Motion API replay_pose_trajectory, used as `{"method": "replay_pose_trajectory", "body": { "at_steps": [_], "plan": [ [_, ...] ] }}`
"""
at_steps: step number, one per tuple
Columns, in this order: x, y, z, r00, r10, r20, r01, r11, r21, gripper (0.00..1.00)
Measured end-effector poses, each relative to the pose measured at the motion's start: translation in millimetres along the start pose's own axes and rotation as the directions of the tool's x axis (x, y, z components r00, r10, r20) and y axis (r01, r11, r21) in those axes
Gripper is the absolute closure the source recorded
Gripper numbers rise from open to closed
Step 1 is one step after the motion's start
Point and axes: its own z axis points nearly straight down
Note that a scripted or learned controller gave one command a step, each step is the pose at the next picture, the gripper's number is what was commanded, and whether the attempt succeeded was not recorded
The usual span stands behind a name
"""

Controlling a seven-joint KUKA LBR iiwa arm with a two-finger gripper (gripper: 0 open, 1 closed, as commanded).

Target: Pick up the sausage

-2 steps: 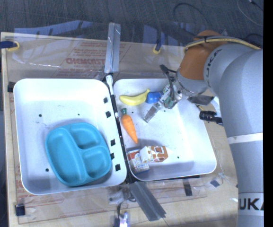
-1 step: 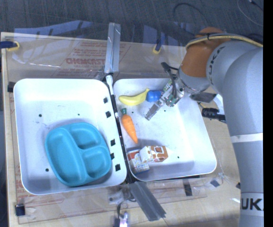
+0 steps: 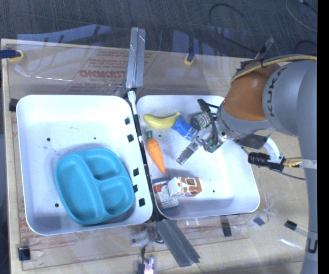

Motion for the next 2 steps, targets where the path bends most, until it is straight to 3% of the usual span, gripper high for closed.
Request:
{"method": "replay_pose_trajectory", "body": {
  "at_steps": [1, 2],
  "plan": [
    [-36.3, 38.8, 21.3, 0.999, -0.054, -0.003, 0.054, 0.999, 0.004, 0.0],
    [-34.6, 54.6, 6.8, 0.989, -0.147, -0.017, 0.148, 0.989, 0.014, 0.0]
  ]
}}
